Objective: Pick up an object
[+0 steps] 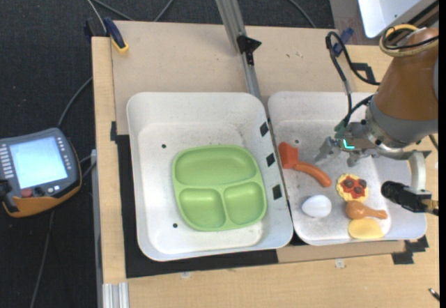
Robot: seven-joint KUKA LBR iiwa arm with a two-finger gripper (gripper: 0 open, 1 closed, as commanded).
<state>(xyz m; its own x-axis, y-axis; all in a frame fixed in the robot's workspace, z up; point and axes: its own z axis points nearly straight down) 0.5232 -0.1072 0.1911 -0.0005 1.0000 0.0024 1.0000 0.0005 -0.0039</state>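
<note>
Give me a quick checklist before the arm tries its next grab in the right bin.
1. Gripper over the right bin: ok.
2. Nothing between the fingers: cannot tell.
3. Orange tool near the gripper, lying apart from the others: ok.
4. White egg free of neighbours: ok.
5. Pizza toy, drumstick and yellow piece spaced for a clean single grab: not ok, crowded.
6. Green plate in the left bin, out of the way: ok.

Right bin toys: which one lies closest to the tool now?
The orange toy, lying just left of the tool. The pizza slice, white egg, drumstick and yellow piece all lie nearer the right bin's front edge.
</note>
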